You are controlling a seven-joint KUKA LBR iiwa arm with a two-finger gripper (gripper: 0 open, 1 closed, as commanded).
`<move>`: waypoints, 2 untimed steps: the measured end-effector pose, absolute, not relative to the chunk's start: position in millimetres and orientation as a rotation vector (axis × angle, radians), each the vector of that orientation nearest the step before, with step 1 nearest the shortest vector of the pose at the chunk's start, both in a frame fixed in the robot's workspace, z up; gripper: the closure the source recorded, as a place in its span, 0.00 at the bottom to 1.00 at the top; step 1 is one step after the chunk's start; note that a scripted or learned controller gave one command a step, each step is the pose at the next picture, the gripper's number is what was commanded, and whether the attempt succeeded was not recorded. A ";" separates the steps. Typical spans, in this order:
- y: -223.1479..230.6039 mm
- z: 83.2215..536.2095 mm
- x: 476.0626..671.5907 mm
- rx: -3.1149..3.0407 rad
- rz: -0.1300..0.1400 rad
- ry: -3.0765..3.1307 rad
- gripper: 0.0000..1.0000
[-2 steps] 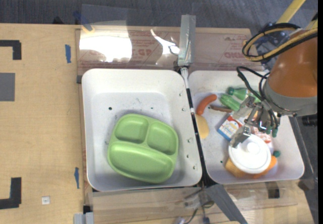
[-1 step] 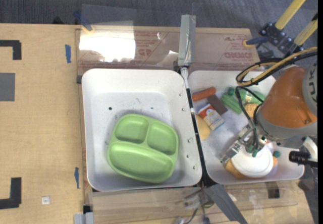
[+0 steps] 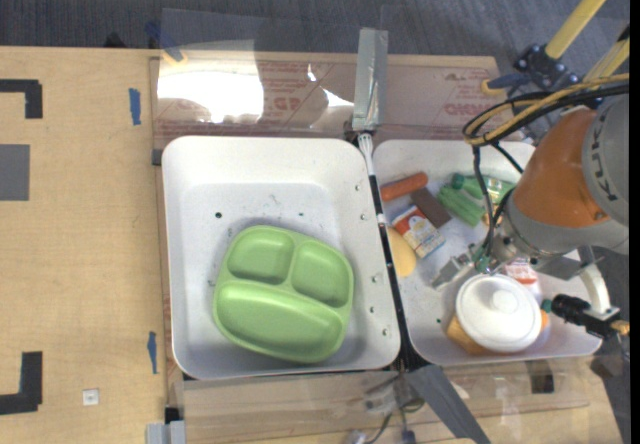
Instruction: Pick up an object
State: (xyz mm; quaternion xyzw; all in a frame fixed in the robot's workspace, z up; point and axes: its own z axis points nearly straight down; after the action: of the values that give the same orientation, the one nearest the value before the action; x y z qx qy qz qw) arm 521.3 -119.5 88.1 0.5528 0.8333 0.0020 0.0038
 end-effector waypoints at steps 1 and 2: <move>-104.0 87.2 605.6 2.248 0.005 2.188 0.00; -103.7 99.9 607.2 2.242 0.006 2.188 1.00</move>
State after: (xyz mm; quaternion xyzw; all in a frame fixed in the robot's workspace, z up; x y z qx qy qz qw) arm 607.2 -103.7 99.9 0.7157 0.6984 0.0020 0.0044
